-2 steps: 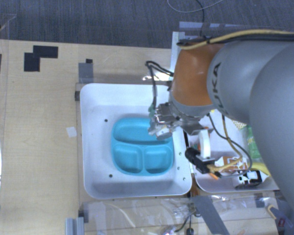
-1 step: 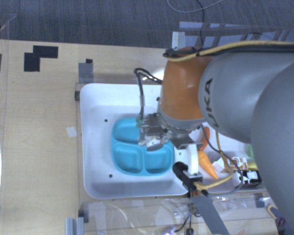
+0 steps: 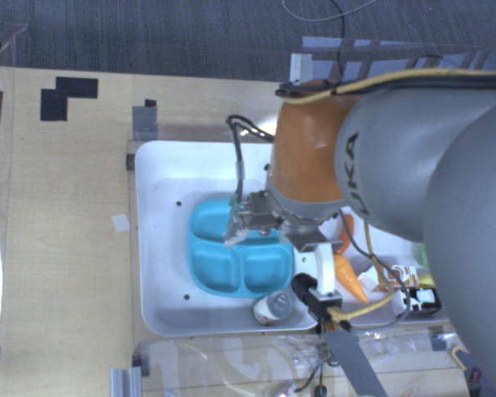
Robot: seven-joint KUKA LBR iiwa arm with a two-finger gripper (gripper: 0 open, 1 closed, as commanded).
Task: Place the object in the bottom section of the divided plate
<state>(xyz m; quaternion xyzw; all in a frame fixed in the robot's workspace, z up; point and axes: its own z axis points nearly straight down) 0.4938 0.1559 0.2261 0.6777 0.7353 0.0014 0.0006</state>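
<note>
**Gripper over divided plate; placement not confirmed**

The gripper [image 3: 241, 222] is found low over the far part of the blue divided plate [image 3: 223, 275], which lies in the left bin [image 3: 161, 222]. The arm [image 3: 380, 164] reaches in from the right and covers much of the plate's right side. The state of the jaws cannot be told: the tool is seen from above and is cluttered with cable. No object can be made out in its grasp.

The task's object is not identified with certainty. Two candidates are noted. An orange carrot [image 3: 348, 276] lies in the right bin [image 3: 394, 245], well apart from the plate. A small grey round item [image 3: 274, 307] lies in the left bin, just beside the plate's near rim. The visible sections of the plate appear bare.

The step in hand is judged to be either a release over the plate or a pass across it. If an object is carried, the gripper must be brought nearer, over one of the near sections, before release. If nothing is carried, a fresh pick is called for.
</note>
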